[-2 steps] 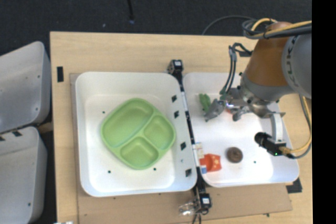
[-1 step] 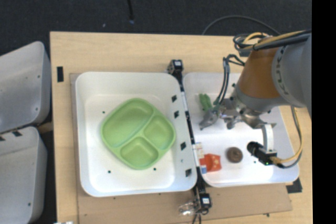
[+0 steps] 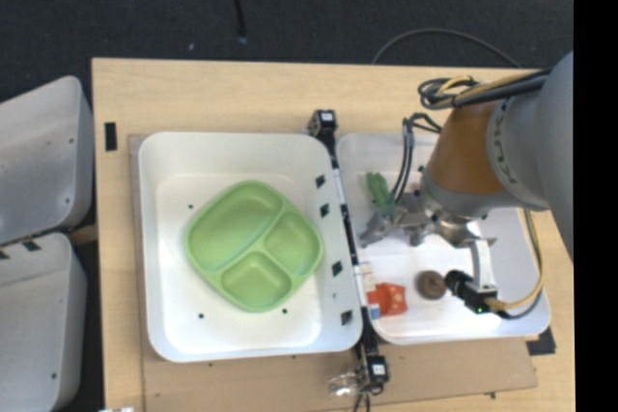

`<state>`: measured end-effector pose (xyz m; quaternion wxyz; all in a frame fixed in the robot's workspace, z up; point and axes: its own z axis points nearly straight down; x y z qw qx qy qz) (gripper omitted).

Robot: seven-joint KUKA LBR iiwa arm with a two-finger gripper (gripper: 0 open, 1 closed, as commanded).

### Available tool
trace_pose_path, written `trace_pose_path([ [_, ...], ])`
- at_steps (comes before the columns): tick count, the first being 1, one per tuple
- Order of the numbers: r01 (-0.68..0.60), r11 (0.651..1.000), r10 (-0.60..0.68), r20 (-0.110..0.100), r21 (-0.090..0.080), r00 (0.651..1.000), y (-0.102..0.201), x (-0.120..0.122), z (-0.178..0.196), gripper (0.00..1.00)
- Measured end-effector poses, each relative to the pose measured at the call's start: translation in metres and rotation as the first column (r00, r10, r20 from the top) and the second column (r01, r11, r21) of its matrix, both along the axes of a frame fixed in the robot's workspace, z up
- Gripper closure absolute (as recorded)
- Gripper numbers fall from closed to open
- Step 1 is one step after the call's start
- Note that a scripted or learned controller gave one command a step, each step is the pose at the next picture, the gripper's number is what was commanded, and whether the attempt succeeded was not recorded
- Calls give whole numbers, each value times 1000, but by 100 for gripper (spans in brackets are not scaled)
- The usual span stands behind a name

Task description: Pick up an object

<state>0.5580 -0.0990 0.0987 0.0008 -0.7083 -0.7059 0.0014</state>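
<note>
Objects for picking are kept in the right bin (image 3: 517,323): a green thing (image 3: 377,189), a red packet (image 3: 389,300) and a brown disc (image 3: 430,284). The gripper (image 3: 391,225) is lowered just below the green thing, probably to reach it. Its state cannot be told.

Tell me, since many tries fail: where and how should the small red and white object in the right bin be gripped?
The red and white object lies flat near the right bin's front left corner, close to the divider wall. Likely best: come straight down and pinch across its short sides, fingers set along the wall, since the wall leaves little room on its left. The brown round object sits to its right.
</note>
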Motion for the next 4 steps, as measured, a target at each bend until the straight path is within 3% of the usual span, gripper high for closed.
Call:
trace_pose_path([
  [1, 7, 1000, -7, 5, 0, 1000, -1, 1, 13, 100],
  [3, -3, 1000, 3, 10, -1, 1000, -10, -2, 139, 100],
  [4, -6, 1000, 6, 9, -1, 1000, -11, -1, 185, 100],
])
